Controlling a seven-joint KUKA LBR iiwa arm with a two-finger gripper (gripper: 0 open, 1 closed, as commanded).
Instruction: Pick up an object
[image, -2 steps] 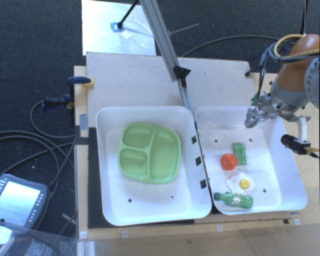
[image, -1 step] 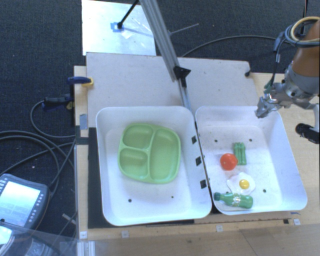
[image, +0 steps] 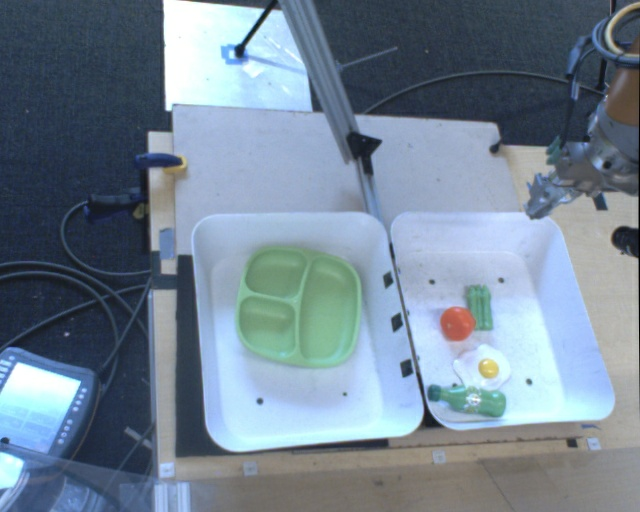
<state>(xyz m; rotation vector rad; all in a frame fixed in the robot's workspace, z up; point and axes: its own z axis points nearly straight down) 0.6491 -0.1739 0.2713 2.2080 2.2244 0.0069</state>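
Here, the pincer (image: 541, 200), aperture unclear, hangs above the smooth right bin's (image: 572, 300) rim.

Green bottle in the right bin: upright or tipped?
Tipped. The green bottle lies on its side along the right bin's near wall, beside the fried egg.

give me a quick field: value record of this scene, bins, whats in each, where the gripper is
left bin: shallow white bin holding a light green divided plastic plate
right bin: shallow white bin with four toys
toys: round red tomato, green ridged vegetable piece, fried egg, green bottle lying on its side
gripper: gripper above the right bin's far right corner, holding nothing visible
task state: nothing picked yet
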